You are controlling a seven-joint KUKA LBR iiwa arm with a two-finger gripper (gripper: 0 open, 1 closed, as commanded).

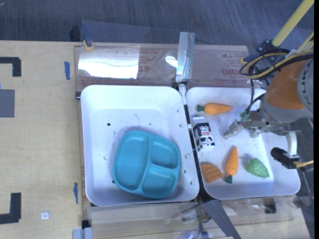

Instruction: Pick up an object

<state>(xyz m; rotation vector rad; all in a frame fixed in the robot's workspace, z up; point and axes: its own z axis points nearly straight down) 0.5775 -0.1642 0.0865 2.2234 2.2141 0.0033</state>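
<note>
Camera view, looking down on both bins:
Left bin: shallow white plastic bin (94,113), bearing a light-blue plastic plate with three compartments (147,163) in its near half, tilted slightly.
Right bin: shallow white plastic bin (286,185), just beside the left one, parted from it by a dark seam.
Arm: grey with an orange band (284,88), reaching in from the right over the right bin's far right part.
Gripper: metal two-finger gripper (234,130) pointing left, low over the bin floor; no object seen between the fingers; spread or closed cannot be told.
Far carrot: small orange toy carrot with green tip (215,108), lying sideways near the far wall, apart from the gripper.
Near carrot: second orange toy carrot (231,163), roughly upright in the picture, near of the gripper.
Green item: small bumpy green toy (258,168), just right of the near carrot.
Brown item: flat orange-brown ridged piece (211,172), left of the near carrot.
Card: small white piece with black markings (203,135), by the bin's left wall.
</note>
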